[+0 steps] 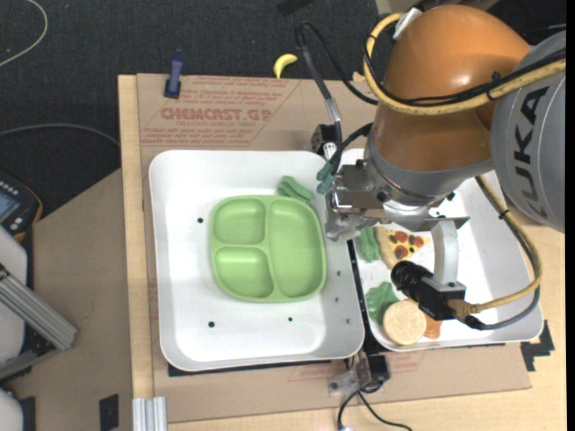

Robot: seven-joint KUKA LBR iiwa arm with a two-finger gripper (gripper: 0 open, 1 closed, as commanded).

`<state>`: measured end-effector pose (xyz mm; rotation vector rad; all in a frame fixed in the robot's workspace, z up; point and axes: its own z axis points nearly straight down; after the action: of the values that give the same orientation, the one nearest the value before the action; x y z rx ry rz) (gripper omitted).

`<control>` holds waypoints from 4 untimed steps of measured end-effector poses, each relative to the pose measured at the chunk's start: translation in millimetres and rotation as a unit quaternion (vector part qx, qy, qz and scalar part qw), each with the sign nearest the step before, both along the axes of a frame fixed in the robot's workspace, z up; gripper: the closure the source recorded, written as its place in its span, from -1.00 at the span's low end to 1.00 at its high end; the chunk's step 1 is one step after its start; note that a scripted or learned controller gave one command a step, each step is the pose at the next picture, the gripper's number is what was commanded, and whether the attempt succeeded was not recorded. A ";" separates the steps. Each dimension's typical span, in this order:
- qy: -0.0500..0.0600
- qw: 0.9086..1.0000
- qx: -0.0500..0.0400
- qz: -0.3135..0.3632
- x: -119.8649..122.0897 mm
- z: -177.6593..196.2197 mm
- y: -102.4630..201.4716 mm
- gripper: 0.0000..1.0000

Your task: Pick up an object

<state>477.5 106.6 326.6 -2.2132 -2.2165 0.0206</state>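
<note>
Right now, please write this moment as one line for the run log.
arm: over right white bin | gripper: at bin's left edge, nothing seen held | left white bin: green divided plastic plate | right bin: round tan cookie

This was a robotics lab: a grey and orange industrial arm hung over two white bins on a cardboard-covered worktop, with loose cables on dark carpet and aluminium framing at the left.
</note>
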 end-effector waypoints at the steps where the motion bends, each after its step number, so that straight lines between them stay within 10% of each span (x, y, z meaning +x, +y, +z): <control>1: -0.017 1.000 0.003 -0.002 4.0 146.8 -32.2 1.00; 2: -0.004 1.000 0.001 -0.003 1.2 77.1 -53.7 1.00; 3: 0.001 1.000 0.000 0.000 -1.2 -70.3 -13.8 1.00; 4: -0.016 1.000 0.004 0.001 19.6 63.4 5.1 1.00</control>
<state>497.1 111.7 390.0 -2.2238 -2.2311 -0.0236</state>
